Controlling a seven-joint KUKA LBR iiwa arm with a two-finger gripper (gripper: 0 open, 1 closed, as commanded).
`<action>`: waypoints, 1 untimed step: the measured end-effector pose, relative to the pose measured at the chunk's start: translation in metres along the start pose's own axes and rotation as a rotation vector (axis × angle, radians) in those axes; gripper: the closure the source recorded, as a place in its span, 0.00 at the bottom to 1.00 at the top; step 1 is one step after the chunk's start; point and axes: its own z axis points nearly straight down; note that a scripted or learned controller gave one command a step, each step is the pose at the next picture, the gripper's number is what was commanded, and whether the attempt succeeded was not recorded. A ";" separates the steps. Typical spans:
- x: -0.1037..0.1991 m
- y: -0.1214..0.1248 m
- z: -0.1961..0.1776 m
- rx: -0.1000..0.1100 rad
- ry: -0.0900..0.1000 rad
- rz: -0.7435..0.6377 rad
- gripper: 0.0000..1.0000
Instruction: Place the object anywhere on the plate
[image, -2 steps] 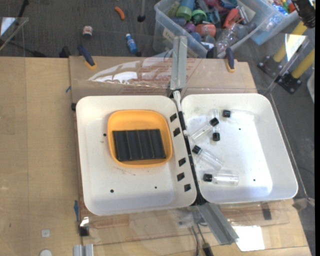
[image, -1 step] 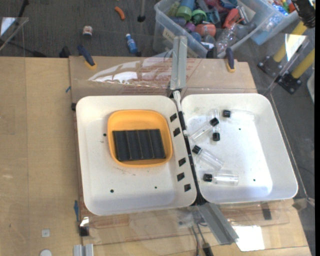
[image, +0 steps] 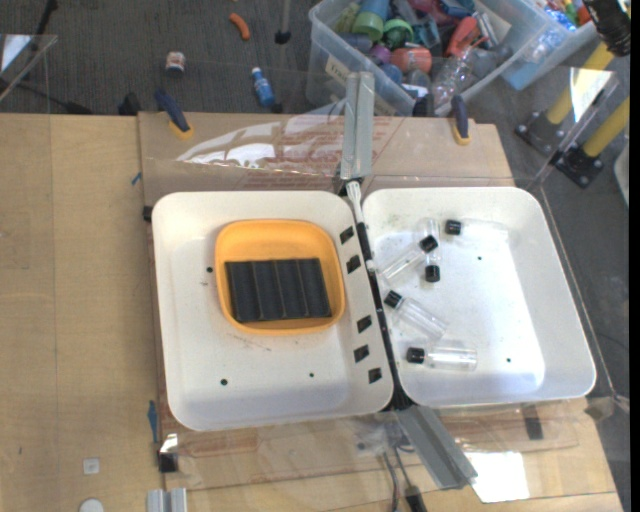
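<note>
Pick step pending: clear capped vials (image: 442, 356) loose in right bin (image: 520, 300), orange plate (image: 280, 236) in left bin (image: 190, 350); next likely needs 1 vial grasped, carried across.

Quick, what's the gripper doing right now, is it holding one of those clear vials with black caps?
Gripper: nothing to report from this camera view. The clear plastic vials with black caps lie in the right white bin.

Wooden bench (image: 70, 250): two shallow white bins side by side, left bin (image: 190, 390), right bin (image: 560, 330), edges touching mid-bench.
</note>
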 end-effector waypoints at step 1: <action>0.000 0.000 0.000 0.000 0.000 0.000 1.00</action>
